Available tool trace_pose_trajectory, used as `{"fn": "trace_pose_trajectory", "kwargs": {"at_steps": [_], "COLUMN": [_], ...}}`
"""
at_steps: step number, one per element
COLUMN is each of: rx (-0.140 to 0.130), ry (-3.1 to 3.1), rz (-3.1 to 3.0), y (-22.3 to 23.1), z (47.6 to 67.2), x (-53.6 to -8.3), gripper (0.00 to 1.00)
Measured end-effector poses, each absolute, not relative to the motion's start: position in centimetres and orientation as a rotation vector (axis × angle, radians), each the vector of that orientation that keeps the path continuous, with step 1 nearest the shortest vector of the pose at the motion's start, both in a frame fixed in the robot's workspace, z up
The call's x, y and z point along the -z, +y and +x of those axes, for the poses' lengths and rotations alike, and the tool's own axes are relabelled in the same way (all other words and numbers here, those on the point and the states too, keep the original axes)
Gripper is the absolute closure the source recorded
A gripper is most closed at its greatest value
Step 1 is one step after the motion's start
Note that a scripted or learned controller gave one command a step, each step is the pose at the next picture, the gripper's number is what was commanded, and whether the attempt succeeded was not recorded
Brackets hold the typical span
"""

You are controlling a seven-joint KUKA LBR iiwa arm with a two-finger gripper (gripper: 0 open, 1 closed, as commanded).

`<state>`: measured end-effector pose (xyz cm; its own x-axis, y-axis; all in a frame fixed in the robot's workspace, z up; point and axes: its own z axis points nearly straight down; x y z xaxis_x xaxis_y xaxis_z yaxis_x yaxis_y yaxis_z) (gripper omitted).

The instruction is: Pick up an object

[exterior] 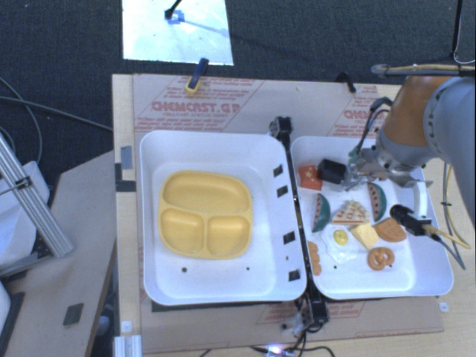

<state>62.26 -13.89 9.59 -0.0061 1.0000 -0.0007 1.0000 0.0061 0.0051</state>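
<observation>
1. Plastic is what you meet first on the left: a shallow white bin (216, 143) with smooth walls and rounded corners, bearing a pale yellow tray (206, 214) moulded into one long compartment above two smaller ones.
2. Along the black divider (291, 207) where the two bins meet, you see small dark clips.
3. Moving right, the right-hand bin (431, 274) holds toy food lying close together: an orange-red block (310, 176), a green-rimmed watermelon slice (321, 212), a fried egg (341, 238) with a yellow yolk, a tan triangular sandwich wedge (350, 213), a yellow cheese block (365, 235), a knotted brown pretzel (381, 258), a second watermelon slice (378, 201) and a rounded brown bun (390, 230).
4. Small orange pieces by the divider are too small for you to name.
5. Above the wedge, the gripper (355, 174) hangs low over the bin's upper part, a black block beside it. Cables and metal clutter the fingers; you cannot tell how wide they stand, or whether they touch any piece.
6. Rightmost, the grey arm (446, 121) with its orange band (407, 117) is cut off by the frame edge.
</observation>
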Motion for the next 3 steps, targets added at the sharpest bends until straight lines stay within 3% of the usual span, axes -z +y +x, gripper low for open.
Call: {"fn": "trace_pose_trajectory", "kwargs": {"at_steps": [1,2,3], "rx": [0.003,0.001,-0.001], "ry": [2.227,2.224,2.222], "rz": [2.224,2.224,2.22], "y": [-10.4,-8.8,-8.9], "z": [56.1,51.6,51.8], "x": [-8.3,-8.4,-8.4], "gripper": [1.0,1.0,0.0]}}
